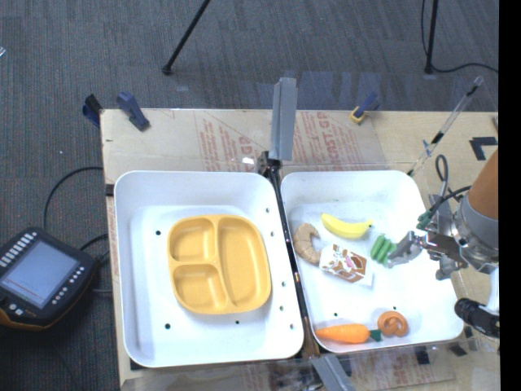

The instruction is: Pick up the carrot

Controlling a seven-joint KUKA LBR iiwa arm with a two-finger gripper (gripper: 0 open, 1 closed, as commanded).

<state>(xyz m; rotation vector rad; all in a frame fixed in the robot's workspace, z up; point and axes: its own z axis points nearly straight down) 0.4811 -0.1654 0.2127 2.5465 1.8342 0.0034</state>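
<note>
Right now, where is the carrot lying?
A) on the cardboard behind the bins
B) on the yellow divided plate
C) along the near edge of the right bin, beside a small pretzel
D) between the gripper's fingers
C: the carrot lies along the near wall of the right bin, just left of the pretzel, well apart from the gripper up by the green item.

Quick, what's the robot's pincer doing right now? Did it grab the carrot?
Pincer: cannot be told from here; it sits by the green thing. The carrot lies in the bin, not grabbed.
</note>
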